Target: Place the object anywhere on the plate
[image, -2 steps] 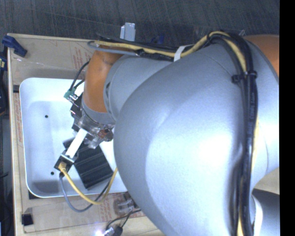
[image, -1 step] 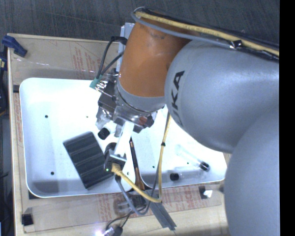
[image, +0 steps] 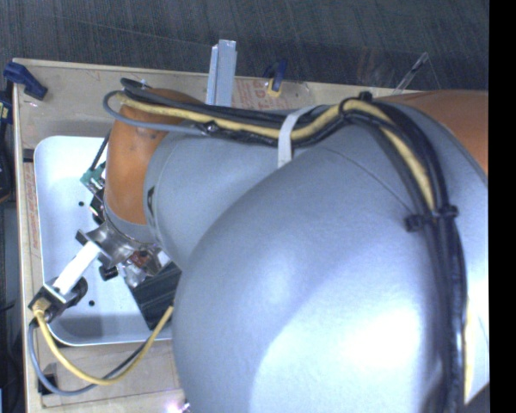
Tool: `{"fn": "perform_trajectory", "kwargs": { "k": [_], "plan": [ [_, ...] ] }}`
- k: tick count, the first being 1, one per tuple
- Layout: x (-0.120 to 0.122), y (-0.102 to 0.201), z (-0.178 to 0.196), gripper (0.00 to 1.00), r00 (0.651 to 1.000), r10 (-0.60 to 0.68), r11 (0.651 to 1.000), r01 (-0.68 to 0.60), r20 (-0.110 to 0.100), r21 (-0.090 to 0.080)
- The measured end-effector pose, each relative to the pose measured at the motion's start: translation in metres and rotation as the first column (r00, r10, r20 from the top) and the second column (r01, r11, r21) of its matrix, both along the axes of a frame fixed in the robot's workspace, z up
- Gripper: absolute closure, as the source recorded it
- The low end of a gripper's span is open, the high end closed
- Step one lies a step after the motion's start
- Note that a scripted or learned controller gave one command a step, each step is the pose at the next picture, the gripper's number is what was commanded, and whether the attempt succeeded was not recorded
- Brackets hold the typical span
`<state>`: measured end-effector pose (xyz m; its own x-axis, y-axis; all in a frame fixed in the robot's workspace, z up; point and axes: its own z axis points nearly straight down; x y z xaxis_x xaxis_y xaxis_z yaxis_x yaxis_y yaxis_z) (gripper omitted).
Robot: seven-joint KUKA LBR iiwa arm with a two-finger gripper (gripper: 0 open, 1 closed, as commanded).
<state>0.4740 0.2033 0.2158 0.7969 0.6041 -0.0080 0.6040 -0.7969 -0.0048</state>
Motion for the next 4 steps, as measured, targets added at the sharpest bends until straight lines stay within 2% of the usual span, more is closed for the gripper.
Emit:
{"fn": "perform_trajectory", "kwargs": {
  "k": [1,2,3,4],
  "plan": [
    [0.014,0.015,0.068,1.00,0.999,0.037,0.999,-0.037,0.008,0.001],
    [0.001,0.016,0.021,1.00,0.987,0.163,0.987,-0.163,0.001,0.001],
    [0.002,-0.008,0.112,1.00,0.874,0.487,0.874,-0.487,0.009,0.004],
    [0.001,-0.072,-0.028,1.00,0.920,0.392,0.920,-0.392,0.001,0.002]
  ]
}}
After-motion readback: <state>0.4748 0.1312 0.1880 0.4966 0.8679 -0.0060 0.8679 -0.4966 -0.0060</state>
